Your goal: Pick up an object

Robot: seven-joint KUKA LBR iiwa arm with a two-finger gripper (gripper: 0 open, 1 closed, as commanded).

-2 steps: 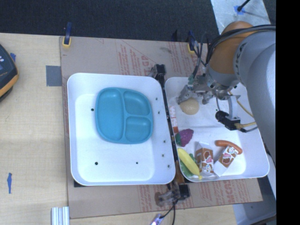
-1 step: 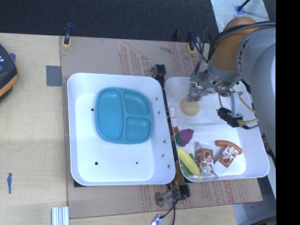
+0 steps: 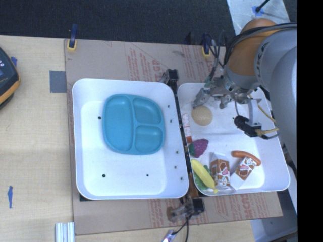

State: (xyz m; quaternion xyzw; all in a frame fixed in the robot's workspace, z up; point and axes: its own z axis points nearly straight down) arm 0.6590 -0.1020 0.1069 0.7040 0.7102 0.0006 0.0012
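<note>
Camera view, nearest edge first: at six o'clock in the right bin (image 3: pixel 275 185) lie a yellow banana (image 3: pixel 202 174), two small cartons (image 3: pixel 220 171) and a sausage (image 3: pixel 246 157). A purple toy (image 3: pixel 200 146) sits just above them. Further back, at eleven o'clock, rests the round tan ball (image 3: pixel 202 116), with the gripper (image 3: pixel 216 96) hovering right over it; whether it is clenched I cannot tell. That ball looks light, smooth, likely to roll: grasp across its widest middle. Left bin (image 3: pixel 86 135) carries a blue plate (image 3: pixel 133 123).
</note>
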